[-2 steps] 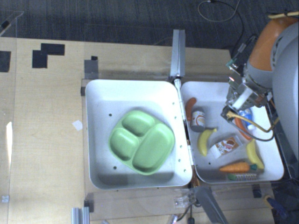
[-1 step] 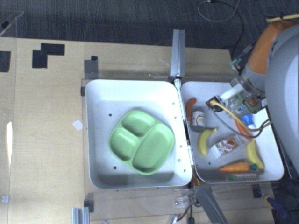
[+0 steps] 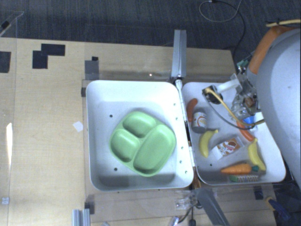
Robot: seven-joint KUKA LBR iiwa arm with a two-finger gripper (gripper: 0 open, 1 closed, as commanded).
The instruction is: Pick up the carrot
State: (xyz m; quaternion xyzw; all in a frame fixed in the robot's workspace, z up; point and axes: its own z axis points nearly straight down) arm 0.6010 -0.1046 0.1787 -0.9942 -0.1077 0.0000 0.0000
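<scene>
Carrot [image 3: 243, 168] low in right bin [image 3: 275, 173], divided green plate [image 3: 143, 142] in left bin [image 3: 101, 126]; tool [image 3: 244, 108] state unclear

Carrot [image 3: 236, 169] lies near right bin's [image 3: 277, 173] front; end effector [image 3: 244, 108] apparently above.

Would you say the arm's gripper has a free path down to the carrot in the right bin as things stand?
Probably yes. The carrot lies uncovered near the front wall of the right bin, and the gripper hovers further back over the same bin. A banana beside the carrot and the bin wall leave little room.
</scene>
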